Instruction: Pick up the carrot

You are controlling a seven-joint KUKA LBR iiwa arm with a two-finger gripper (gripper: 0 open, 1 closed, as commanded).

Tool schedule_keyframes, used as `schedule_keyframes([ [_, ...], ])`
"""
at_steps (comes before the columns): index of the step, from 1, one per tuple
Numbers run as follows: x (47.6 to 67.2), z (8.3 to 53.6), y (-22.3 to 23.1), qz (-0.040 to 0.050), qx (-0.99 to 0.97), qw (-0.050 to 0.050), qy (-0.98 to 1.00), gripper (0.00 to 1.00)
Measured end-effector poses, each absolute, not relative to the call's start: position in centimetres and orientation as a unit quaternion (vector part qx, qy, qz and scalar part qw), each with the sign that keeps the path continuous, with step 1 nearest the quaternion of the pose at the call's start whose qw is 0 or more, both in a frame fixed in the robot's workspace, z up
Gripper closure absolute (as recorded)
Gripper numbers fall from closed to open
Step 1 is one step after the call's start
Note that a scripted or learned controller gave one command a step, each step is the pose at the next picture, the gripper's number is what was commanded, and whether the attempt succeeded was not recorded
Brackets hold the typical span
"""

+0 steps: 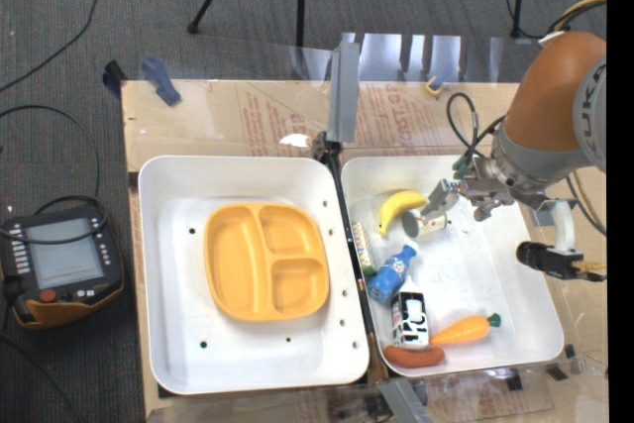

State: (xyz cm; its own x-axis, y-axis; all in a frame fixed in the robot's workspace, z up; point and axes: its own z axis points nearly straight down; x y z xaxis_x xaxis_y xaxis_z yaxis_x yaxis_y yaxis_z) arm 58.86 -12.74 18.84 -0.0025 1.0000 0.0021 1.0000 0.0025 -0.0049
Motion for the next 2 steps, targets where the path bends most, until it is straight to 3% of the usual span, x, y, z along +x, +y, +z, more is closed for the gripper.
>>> schedule_keyframes([
  [1, 51.9, 15.1, -20.2, 0.0002, -0.643, 0.002, -0.766, 0.00],
  [2, 47.5, 8.6, -20.6, -0.0005, -0.476, 0.002, -0.879, 0.00],
])
